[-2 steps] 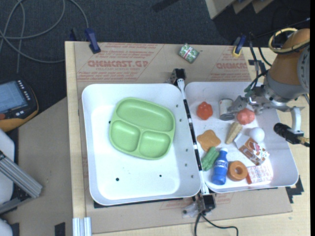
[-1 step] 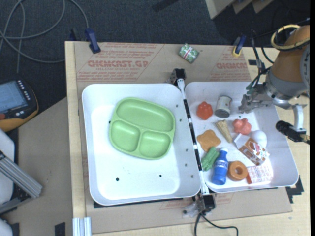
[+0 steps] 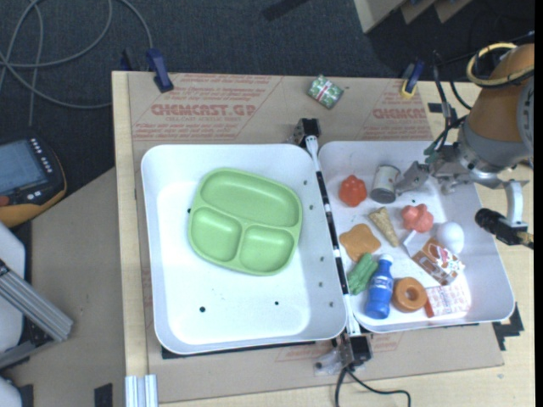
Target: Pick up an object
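Arm: grey with an orange band, reaching in from the right over the right bin (image 3: 501,299).
Gripper (image 3: 413,176): low over the bin's upper part, fingers spread apart, nothing between them.
Nearest object: a grey metal cup (image 3: 384,182) lying on its side — just left of the fingertips, close to touching; contact cannot be judged.
Below the gripper: a pink toy (image 3: 417,217) and a white egg (image 3: 450,235), both near.
Further left: a red pepper (image 3: 353,191), apart from the gripper.
Lower bin: a blue bottle (image 3: 379,288) beside a green vegetable (image 3: 362,272), a doughnut (image 3: 411,296) — well apart from the gripper.
Left bin (image 3: 170,312): holds a green divided plate (image 3: 245,220).
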Motion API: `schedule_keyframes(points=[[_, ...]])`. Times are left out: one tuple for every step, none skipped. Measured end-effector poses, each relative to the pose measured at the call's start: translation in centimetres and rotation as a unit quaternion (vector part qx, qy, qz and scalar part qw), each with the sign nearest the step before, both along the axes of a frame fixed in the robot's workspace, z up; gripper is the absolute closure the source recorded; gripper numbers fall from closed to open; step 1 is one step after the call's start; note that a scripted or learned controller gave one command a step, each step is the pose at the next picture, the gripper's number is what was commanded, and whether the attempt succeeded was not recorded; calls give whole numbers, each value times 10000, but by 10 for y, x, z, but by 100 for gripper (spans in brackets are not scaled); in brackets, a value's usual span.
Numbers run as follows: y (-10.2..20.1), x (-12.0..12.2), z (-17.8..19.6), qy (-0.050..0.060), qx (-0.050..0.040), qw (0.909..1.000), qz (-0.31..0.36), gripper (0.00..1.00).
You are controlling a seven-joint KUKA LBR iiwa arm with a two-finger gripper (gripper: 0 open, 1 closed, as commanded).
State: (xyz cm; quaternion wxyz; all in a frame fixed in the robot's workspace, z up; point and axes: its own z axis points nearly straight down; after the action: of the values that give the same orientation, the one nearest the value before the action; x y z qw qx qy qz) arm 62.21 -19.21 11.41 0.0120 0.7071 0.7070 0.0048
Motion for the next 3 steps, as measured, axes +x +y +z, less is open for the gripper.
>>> schedule_keyframes(points=[[12,-41,-23,131,57,9999,-1,0],[12,-40,-13,118,53,9999,0,100],[91,-68,-25,57,43,10000,3,100]])
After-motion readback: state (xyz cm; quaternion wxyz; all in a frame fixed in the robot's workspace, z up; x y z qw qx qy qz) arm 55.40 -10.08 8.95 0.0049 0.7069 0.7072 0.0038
